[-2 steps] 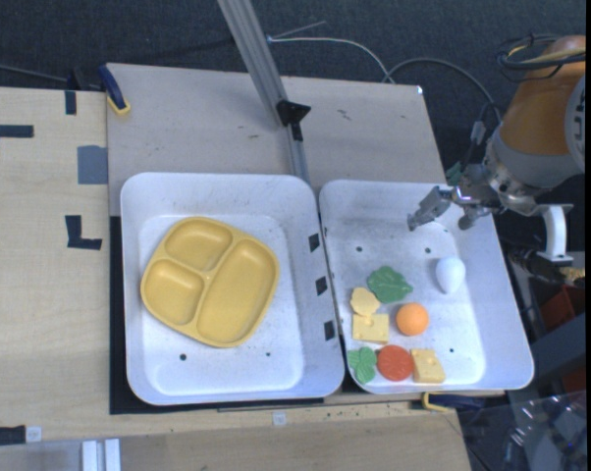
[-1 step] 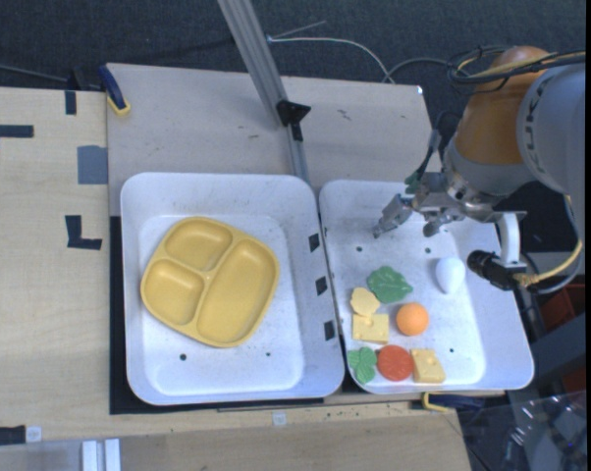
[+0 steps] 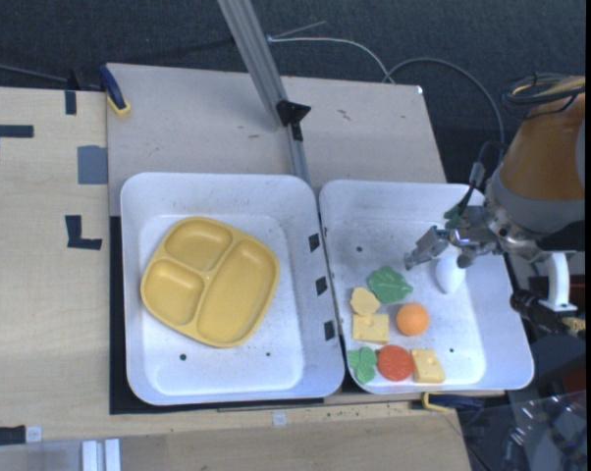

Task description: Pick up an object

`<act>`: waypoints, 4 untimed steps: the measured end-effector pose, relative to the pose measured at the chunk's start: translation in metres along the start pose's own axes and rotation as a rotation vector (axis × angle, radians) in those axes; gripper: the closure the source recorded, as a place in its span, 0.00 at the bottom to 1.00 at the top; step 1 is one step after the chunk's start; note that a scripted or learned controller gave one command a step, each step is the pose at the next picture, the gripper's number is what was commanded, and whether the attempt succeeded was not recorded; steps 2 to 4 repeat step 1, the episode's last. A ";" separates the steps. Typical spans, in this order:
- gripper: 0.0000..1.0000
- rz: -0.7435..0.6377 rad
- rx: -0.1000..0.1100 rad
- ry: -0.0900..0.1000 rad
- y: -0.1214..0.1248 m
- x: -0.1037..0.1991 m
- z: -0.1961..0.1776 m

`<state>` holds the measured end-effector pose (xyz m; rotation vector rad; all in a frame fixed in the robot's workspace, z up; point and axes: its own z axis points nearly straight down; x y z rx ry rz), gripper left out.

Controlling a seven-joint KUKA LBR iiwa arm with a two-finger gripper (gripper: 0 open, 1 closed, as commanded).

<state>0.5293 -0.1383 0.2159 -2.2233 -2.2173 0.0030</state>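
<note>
Over the right bin [image 3: 492, 361], my gripper [image 3: 443, 253] hung, jaws spread wide, holding nothing, just far of the green leaf [image 3: 389, 285] and orange ball [image 3: 411, 319].

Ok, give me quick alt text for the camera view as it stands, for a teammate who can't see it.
The gripper hangs over the right bin, above a cluster of toy food near its front edge, holding nothing. The left bin holds a yellow divided plate.
</note>
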 end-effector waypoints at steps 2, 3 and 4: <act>0.00 -0.002 0.003 0.000 -0.019 -0.001 0.031; 0.00 -0.002 0.003 0.000 -0.019 -0.001 0.031; 0.00 -0.002 0.003 0.000 -0.019 -0.001 0.031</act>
